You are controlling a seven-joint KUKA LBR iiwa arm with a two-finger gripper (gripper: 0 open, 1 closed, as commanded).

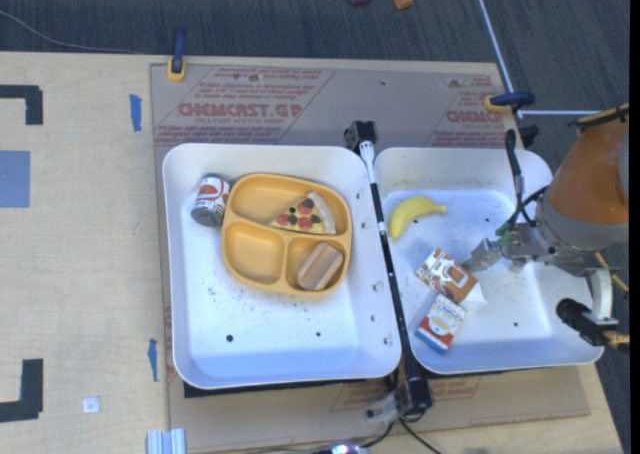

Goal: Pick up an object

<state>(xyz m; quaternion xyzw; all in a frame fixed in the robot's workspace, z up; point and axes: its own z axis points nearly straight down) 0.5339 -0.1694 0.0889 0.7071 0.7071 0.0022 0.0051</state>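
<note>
A: Step? Reaching into right bin (540,342); gripper (488,252) hovering just beside brown carton (447,277); finger state impossible to tell.
B: Next: lowering, centring over carton; banana (412,212) lying near.

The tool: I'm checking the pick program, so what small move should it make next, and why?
Probably a short move left and down onto the brown-and-white carton. The tool sits in the right bin, just beside that carton's upper right edge; the banana lies farther away, and I see nothing between the fingers.

The grey arm (590,192), orange-banded, reaches in from the right, its gripper (487,252) held low
</note>
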